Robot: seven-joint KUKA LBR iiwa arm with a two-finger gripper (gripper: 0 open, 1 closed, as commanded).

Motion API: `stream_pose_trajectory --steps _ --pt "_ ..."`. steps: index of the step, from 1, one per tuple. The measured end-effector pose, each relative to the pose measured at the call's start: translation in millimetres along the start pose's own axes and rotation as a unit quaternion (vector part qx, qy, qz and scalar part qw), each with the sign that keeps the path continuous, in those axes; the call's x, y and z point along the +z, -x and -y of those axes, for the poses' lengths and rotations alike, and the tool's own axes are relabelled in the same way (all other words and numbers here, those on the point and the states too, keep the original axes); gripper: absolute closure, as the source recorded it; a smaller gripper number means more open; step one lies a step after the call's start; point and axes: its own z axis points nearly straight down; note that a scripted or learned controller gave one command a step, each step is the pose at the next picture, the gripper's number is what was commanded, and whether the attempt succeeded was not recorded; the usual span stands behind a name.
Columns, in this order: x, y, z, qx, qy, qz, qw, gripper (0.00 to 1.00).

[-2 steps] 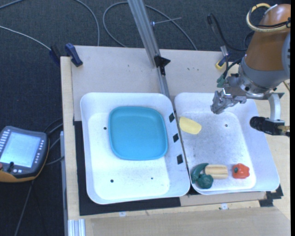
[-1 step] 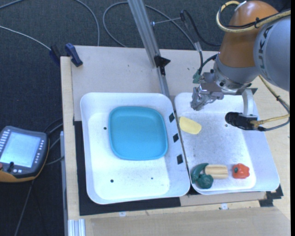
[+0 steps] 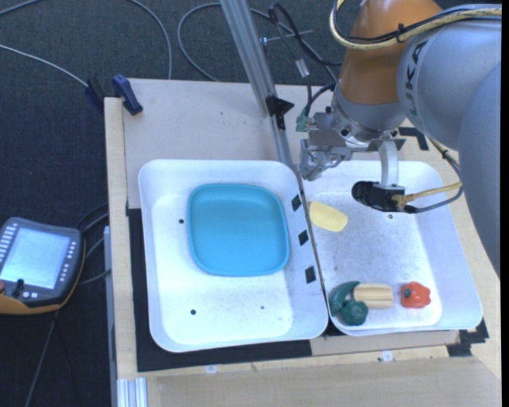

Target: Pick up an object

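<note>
gripper (image 3: 318,163) at right bin's (image 3: 445,238) back-left corner | jaw state: can't tell | nearest target: yellow piece (image 3: 328,216), just below it toward the camera, long axis roughly left-right

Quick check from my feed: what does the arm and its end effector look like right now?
The arm is bulky grey with a glossy orange band above the wrist and dark lettering on its casing. Thin cables loop around the wrist. The end effector is a small grey metal assembly; a black module with a yellowish cable hangs beside it.
</note>
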Motion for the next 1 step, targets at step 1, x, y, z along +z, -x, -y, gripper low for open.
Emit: stream_pose_trajectory --steps 1 --pt "18.2 -40.4 -19.8 0.001 0.000 0.000 1.0000 1.00"
